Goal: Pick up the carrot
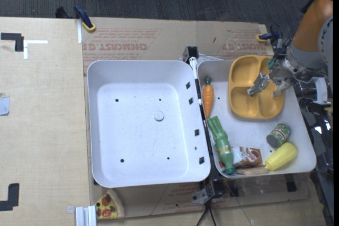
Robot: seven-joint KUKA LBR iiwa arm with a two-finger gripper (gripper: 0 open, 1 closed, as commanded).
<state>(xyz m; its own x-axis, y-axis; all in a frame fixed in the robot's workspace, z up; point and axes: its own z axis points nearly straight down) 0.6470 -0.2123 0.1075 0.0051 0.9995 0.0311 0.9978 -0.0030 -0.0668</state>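
Nearest, one yellow squeeze bottle [280, 156], one small can [278, 135], one flat packet [249, 155] and one green bottle [220, 144] are seen in the right bin [304, 129]. Farther back, one tapered orange carrot [208, 99] is laid along its left wall, beside one smooth yellow divided dish [254, 87]. Over that dish the gripper [269, 87] is held with fingers spread apart, clamped on nothing.

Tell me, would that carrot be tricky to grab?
Probably somewhat. The carrot looks rounded and tapered, so it may roll or slip. It lies against the right bin's left wall, leaving little finger room. It seems stiff, likely plastic.

The arm [318, 29] runs off the right edge.
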